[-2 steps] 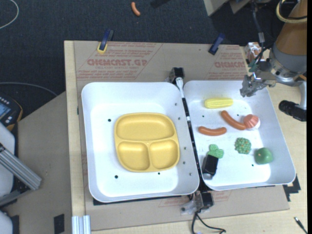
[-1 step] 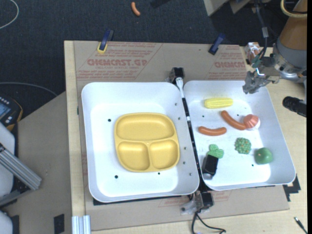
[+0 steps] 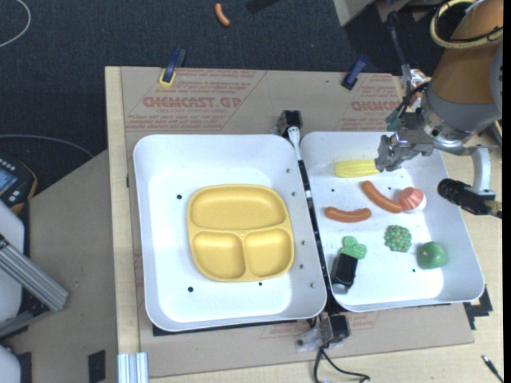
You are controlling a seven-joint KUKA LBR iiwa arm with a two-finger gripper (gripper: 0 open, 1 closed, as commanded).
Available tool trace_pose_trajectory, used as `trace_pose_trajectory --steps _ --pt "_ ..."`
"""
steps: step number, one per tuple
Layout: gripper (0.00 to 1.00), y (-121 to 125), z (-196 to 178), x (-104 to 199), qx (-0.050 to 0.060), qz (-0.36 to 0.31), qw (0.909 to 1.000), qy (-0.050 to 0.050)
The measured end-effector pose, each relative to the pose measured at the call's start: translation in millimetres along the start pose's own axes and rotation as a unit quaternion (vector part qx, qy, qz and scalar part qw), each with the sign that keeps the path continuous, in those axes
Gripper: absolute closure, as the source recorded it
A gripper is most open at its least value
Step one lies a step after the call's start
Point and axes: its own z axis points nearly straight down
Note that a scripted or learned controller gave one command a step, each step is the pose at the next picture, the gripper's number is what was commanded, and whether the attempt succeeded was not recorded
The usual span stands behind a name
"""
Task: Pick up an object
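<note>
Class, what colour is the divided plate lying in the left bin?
Yellow: the divided plate shows plainly in the camera view, against the white left bin.

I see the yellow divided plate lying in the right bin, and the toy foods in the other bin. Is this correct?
Not quite. The camera view shows the yellow divided plate in the left bin. The toy foods, such as the corn and the two sausages, lie in the right bin.

Right bin (image 3: 455, 282) is crowded: corn (image 3: 355, 167), sausages (image 3: 348, 212), broccoli (image 3: 398, 237) close together; open floor lies along its near edge.
</note>
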Motion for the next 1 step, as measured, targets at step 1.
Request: trace_pose_trajectory --steps 1 --pt "1.0 -36.0 -0.1 42.8 0.0 0.0 1.0 0.0"
